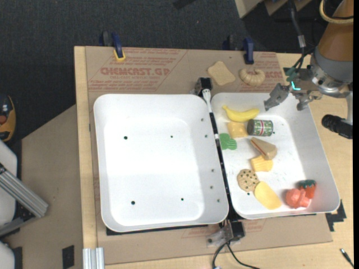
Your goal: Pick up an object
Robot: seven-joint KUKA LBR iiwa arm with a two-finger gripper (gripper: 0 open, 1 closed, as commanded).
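Note:
The right bin (314,150) holds several toy foods: a banana (241,114), a green can (260,128) lying on its side, a yellow block (236,129), a green piece (228,143), a brown wedge (263,148), a cheese chunk (261,164), a cookie (247,179), a lemon (267,195) and a red fruit (300,195). My gripper (289,100) hangs over the bin's far right corner, above and to the right of the can. Its fingers are spread open with nothing between them.
The left bin (157,156) lies beside the right one, with a narrow seam between them. A bread slice (221,73) and a tan ring (252,75) rest on the board behind the bins. Two blue clamps (118,45) grip the board's far edge.

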